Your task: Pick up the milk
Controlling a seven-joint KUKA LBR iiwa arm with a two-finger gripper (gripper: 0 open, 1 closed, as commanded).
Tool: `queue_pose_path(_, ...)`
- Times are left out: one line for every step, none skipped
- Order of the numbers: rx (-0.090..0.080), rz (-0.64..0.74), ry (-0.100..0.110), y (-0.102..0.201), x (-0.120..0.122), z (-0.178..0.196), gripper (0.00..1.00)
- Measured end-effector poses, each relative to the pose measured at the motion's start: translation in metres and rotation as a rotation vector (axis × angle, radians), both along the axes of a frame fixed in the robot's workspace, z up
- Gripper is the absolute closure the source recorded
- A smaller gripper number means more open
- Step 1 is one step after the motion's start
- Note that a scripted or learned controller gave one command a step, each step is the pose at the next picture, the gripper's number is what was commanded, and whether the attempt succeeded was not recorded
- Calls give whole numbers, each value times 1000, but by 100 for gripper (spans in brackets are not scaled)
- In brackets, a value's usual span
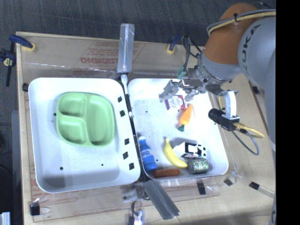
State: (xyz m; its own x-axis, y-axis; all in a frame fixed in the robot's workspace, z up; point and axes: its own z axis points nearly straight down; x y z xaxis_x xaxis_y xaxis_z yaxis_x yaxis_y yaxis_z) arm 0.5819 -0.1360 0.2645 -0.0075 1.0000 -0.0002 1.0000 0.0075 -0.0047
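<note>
The milk (pixel 193 149) is a small white carton with black patches. It lies near the front right of the right bin (pixel 140 95), between a banana (pixel 172 154) and a green can (pixel 198 165). My gripper (pixel 178 93) hovers over the back of that bin, well behind the milk, with its fingers spread open. Just under the fingers lies a small pink and white packet (pixel 175 102), and an orange carrot (pixel 185 115) is right in front of it. Nothing is held.
A blue bottle (pixel 147 153) lies along the right bin's left wall, with a brown sausage (pixel 166 173) at the front wall. The left bin (pixel 42 163) holds a green divided plate (pixel 86 119). A cable (pixel 248 132) trails off the arm at the right.
</note>
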Motion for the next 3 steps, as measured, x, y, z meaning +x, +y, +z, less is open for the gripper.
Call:
queue_pose_path(1,139,-2,-49,-50,16,0)
queue_pose_path(1,-193,1,-74,-78,-66,0)
queue_pose_path(1,-194,1,-74,-78,-65,0)
